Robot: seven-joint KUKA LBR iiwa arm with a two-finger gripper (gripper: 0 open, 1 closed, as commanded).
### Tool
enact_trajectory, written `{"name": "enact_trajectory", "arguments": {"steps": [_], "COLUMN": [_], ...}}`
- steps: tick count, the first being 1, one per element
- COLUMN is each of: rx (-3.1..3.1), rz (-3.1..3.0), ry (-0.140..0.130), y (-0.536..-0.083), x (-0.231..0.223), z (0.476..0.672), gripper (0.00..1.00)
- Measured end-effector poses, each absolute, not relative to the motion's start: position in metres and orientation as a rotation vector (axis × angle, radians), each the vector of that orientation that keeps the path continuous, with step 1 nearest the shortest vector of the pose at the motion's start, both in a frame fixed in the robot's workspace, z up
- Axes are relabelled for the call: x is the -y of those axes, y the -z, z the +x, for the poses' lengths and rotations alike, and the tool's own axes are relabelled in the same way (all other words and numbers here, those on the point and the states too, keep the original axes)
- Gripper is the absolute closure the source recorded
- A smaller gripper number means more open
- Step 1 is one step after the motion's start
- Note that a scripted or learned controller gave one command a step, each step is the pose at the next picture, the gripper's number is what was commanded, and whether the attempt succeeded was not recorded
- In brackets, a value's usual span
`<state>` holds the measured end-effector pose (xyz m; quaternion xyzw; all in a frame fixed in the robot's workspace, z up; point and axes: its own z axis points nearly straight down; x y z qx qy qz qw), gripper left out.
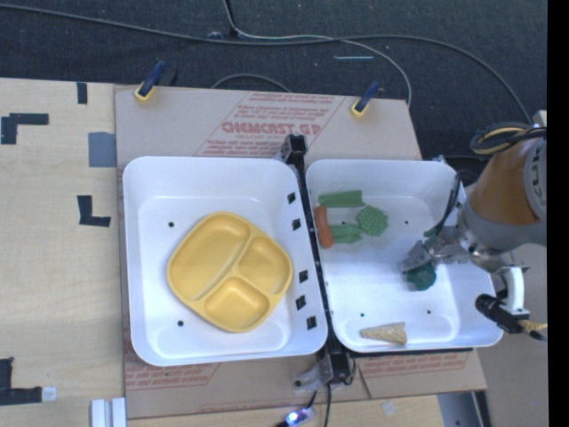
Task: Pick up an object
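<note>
The right bin (382,166) holds several small items. A dark teal lump (423,280) lies near its right wall, and my gripper (420,261) sits directly over it, touching or almost touching its top. The grey arm with its orange band (498,189) comes in over the bin's right rim. At the bin's back left are a flat green strip (340,200), a bumpy green piece (372,220), an orange stick (323,227) and another green piece (346,234). A tan wedge (384,333) rests by the front wall.
The left bin (135,238) carries a yellow divided plate (229,270). A black divider (307,238) runs between the bins. Both bins stand on a cardboard sheet (258,123) held by two clamps. Cables cross the dark floor behind.
</note>
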<state>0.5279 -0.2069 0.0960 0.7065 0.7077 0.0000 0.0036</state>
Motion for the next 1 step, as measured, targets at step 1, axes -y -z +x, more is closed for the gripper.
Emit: {"name": "enact_trajectory", "arguments": {"steps": [1], "rx": [-2.221], "rz": [2.219], "ry": [-0.001], "y": [-0.1380], "x": [0.2087], "z": [0.5270], "gripper": [1.00]}}
